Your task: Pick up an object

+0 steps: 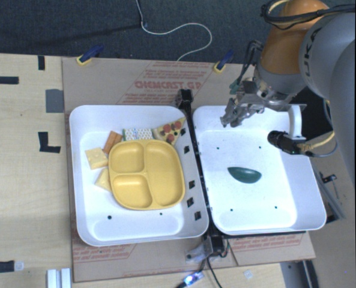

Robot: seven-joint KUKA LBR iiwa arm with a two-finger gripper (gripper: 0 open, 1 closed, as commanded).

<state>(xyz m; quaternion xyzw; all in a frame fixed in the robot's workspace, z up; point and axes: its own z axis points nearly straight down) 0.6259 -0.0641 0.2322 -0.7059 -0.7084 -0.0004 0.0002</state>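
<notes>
Left bin: crowded. A yellow divided plate lies roughly at its middle, three compartments, all bare. Flat pieces are tucked around its upper and left rim: a pale cracker-like square, an orange-brown strip, a patterned card and a pizza-slice toy up near the wall shared with the other bin.

Right bin: one thing only, a small dark green oval object, lying flat near the middle of the floor, well apart from every wall. Likeliest target, being isolated and unobstructed.

Gripper: hangs over the upper left corner of the right bin, tips pointing down and left, near the bin floor or just above it; height is hard to judge from this slant. Fingers look close together, with nothing visible between them. Whether they are fully closed I cannot tell.

Step in hand, as I judge it: approach, with no grasp made. The green object sits below and right of the tips, clearly apart. Next move calls for shifting across over the oval, opening the fingers wide enough to straddle its short axis, then descending right to the floor, since the piece is low and could slip out.
</notes>
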